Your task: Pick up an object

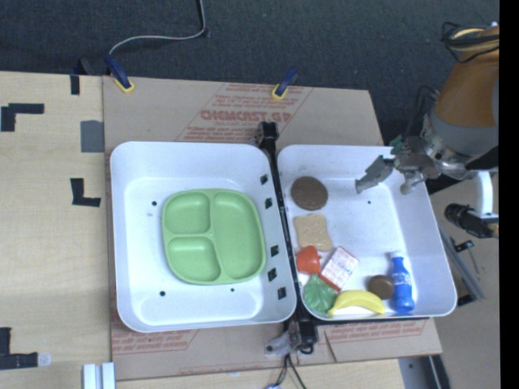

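Note:
The right bin (422, 241) holds several toy foods: a brown round patty (309, 193), a tan bread slice (313, 232), a red piece (307, 259), a red-and-white packet (339, 267), a green leafy piece (319, 296), a yellow banana (358, 301), a small brown lump (379, 285) and a blue bottle (401, 282). My gripper (390, 177) hangs over the bin's far right part, open, with nothing between its fingers. It is to the right of the patty and well apart from it.
The left bin (130, 217) holds a green divided plate (215, 236). A black clamp bar (276, 217) joins the two bins. Cardboard lies under both. A black cable (174, 35) runs across the dark floor at the back.

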Controlling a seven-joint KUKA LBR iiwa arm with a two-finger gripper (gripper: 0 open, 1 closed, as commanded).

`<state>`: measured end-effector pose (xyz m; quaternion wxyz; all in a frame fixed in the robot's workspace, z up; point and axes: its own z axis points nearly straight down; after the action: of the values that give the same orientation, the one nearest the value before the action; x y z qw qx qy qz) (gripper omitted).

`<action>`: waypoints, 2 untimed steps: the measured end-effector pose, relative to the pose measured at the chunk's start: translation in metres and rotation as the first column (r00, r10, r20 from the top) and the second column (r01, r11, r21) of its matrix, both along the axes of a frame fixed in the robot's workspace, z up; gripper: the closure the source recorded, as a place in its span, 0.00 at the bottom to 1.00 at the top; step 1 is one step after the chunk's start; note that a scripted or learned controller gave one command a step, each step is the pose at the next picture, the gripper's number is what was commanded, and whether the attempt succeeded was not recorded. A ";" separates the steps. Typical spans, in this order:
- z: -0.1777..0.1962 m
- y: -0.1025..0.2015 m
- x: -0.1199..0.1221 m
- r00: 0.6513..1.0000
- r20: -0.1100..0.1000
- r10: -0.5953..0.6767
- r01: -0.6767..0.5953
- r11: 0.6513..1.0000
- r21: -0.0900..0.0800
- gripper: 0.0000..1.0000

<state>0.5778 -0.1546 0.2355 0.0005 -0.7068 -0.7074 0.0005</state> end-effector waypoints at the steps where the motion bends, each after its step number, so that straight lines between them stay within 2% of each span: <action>1: -0.094 0.044 0.054 1.000 -0.003 0.000 0.000 1.000 0.001 0.00; 2: -0.149 0.054 0.056 1.000 0.004 0.000 0.000 1.000 -0.001 0.00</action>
<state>0.6333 -0.1008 0.0861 -0.0012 -0.7069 -0.7073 -0.0006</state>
